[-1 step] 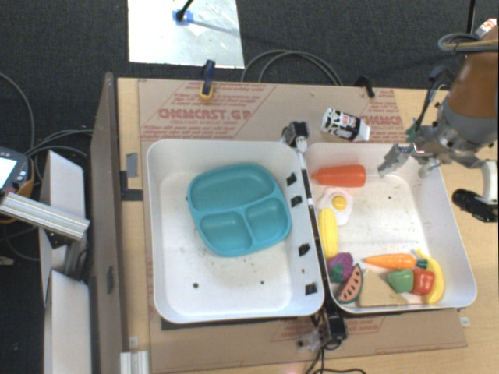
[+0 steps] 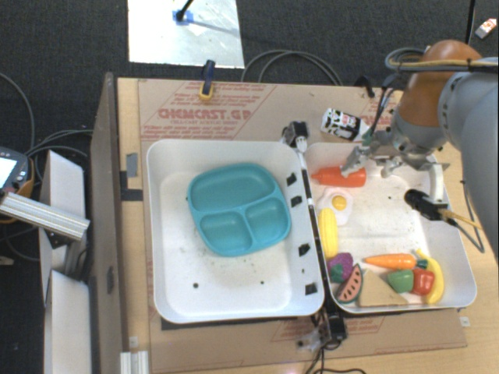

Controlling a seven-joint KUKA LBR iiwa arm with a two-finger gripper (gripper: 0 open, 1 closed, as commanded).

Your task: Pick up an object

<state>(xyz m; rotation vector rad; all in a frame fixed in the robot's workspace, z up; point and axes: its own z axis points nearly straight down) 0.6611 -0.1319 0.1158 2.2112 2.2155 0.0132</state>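
Observation:
The right bin (image 2: 460, 267) holds several toy foods. An orange carrot-like piece (image 2: 340, 177) lies at its far left corner, and my gripper (image 2: 360, 157) hangs just above that piece's right end. Below it are a fried egg (image 2: 337, 203) and a yellow corn cob (image 2: 328, 233). Along the bin's near side lie a purple piece (image 2: 339, 264), a watermelon slice (image 2: 351, 284), a carrot (image 2: 392, 261), a green and red pepper (image 2: 413, 280) and a banana (image 2: 435, 280). Whether the gripper touches the orange piece is unclear.
The left bin (image 2: 168, 287) holds a teal divided plate (image 2: 238, 208). A black-and-white patterned can (image 2: 341, 123) lies on the cardboard behind the right bin. The grey arm (image 2: 468, 107) reaches in from the right over that bin's far side. Black clips sit along the divider between the bins.

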